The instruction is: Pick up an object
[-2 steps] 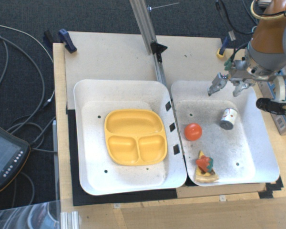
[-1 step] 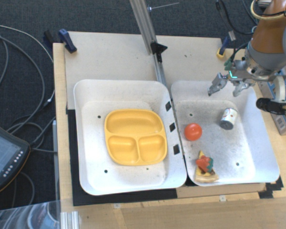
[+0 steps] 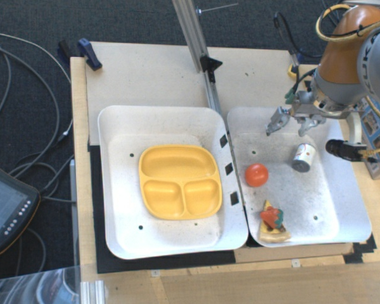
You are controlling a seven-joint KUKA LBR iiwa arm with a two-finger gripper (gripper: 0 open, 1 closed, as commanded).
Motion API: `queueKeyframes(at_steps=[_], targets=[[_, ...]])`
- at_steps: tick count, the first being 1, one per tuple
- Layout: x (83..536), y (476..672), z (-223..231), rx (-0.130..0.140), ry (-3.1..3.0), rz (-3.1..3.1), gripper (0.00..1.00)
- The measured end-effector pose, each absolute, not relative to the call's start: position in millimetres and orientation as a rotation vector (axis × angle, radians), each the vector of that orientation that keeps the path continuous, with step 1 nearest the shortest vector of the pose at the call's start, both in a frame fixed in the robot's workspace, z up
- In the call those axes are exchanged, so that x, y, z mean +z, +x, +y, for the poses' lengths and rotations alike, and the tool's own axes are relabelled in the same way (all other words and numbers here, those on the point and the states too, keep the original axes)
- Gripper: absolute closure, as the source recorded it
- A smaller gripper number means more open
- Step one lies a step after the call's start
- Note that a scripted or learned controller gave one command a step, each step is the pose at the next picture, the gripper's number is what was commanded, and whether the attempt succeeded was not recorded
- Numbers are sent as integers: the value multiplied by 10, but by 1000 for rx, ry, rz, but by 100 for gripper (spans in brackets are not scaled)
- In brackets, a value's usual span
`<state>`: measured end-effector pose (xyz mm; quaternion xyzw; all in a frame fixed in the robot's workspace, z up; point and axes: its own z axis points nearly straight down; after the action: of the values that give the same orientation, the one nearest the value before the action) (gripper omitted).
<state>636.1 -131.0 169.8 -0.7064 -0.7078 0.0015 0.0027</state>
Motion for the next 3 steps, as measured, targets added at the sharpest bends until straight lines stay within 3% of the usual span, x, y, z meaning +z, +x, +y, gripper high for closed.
queueKeyframes(at_steps=[1, 2, 3], targets=[[1079, 6296, -1333, 7, -2216, -2216, 0], [918, 6294, -1326, 4, -2218, -2219, 0], [1048, 6309, -1324, -2, -2220, -2221, 100]])
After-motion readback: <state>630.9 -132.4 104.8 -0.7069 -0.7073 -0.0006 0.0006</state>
